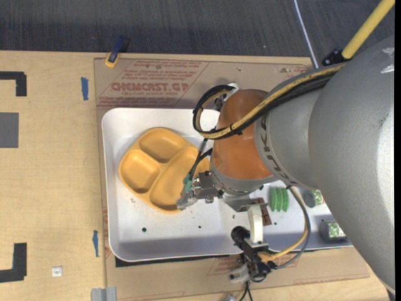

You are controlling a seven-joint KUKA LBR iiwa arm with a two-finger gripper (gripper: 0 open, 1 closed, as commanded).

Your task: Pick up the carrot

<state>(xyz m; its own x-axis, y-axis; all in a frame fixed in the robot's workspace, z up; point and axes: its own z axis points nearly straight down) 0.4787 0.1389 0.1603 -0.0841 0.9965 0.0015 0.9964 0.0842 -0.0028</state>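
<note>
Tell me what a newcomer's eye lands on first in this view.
The big grey arm with its orange band fills the right side, reaching down into the white bin. Left of it, a cluster of yellow-orange rounded pieces lies in the bin, with the end effector right at its lower edge. A small green ridged item sits further right.

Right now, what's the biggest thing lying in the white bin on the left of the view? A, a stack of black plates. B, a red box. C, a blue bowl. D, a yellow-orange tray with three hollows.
D: a yellow-orange tray with three rounded hollows lies in the left part of the white bin, beside the arm's orange band.
</note>
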